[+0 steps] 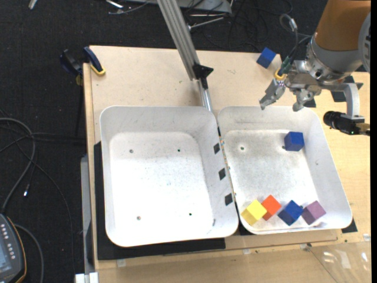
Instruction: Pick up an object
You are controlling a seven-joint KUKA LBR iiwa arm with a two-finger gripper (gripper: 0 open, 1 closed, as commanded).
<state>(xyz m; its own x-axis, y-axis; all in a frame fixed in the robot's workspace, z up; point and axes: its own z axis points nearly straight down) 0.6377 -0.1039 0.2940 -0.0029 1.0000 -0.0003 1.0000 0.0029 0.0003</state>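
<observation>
Four blocks (283, 210) sat along the right bin's (333, 164) near edge; above its far rim, the tool (284, 99) hung open, gripping nothing.

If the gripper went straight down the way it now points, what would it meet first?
Probably the far rim or bare floor of the right bin, under the gripper. The lone blue cube lies off that line, though depth is uncertain.

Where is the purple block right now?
The purple block sits in the right bin, in its near right corner, right beside a blue block at the end of a row.
</observation>
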